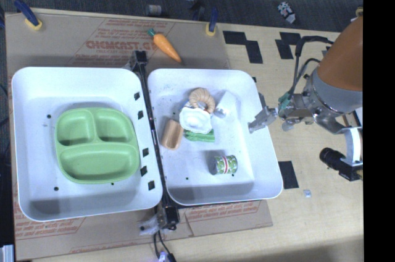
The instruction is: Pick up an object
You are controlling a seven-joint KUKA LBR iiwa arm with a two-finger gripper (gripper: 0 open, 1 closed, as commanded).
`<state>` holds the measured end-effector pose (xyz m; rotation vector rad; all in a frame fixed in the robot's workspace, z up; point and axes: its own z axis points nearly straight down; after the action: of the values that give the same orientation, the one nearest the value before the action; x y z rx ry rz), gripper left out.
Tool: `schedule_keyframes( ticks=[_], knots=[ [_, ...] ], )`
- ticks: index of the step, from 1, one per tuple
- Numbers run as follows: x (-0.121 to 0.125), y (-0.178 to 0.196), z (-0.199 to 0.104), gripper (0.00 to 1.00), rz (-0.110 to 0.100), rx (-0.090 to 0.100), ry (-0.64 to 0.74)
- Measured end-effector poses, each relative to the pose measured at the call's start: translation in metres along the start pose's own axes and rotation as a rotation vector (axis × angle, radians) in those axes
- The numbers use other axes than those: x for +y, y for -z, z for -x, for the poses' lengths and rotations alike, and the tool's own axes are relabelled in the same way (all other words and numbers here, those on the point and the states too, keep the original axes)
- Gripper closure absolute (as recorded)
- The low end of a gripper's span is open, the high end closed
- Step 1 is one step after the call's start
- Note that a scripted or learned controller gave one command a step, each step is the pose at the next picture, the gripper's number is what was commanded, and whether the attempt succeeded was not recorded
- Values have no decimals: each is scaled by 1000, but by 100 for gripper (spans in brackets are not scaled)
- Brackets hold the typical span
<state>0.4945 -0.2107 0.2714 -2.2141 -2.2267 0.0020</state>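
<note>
The right bin (265,159) holds several small items. A brown ring-shaped toy (202,98) lies at the top, with a white lump (196,120) just below it and a green strip (199,137) under that. A tan cylinder (171,134) lies to their left. A small green and red can (226,164) lies lower down, and a pale piece (226,104) sits beside the ring. My gripper (274,122) hangs over the bin's right rim, to the right of all these items, open with nothing between its fingers.
The left bin (24,131) holds a green divided plate (97,144). An orange toy carrot (166,47) lies on the cardboard behind the bins. Clamps and small bits lie along the bench's back edge. A black fitting (339,163) sits below the arm at right.
</note>
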Motion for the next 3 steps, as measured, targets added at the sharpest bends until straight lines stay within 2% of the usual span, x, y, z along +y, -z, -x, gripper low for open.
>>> schedule_keyframes(
  ticks=[1,2,3],
  knots=[
    [9,-179,0,0,0,1,2],
    [62,-180,-50,0,-1,1,4],
    [62,-169,-49,100,-3,1,6]
  ],
)
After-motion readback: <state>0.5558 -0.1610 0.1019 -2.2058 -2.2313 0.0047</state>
